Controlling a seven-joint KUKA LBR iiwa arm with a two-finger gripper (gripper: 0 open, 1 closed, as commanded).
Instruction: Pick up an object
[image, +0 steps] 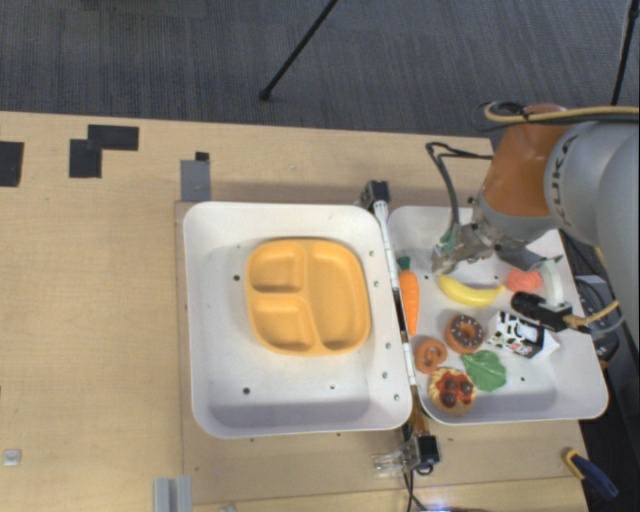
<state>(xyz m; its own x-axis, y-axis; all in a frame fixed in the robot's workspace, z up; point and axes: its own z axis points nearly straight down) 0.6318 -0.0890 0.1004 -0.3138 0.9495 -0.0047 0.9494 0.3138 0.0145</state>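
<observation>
Camera view: the pincer (452, 250) is seen lowered into the right bin (590, 395), just above the banana (470, 291); whether it is apart or together cannot be told, and nothing is seen held. The approach step is judged to be in hand. A final descent onto the banana, clear of the nearby carrot (408, 300), is called for next.

One fixed camera looks down aslant on both bins (200, 330).
</observation>
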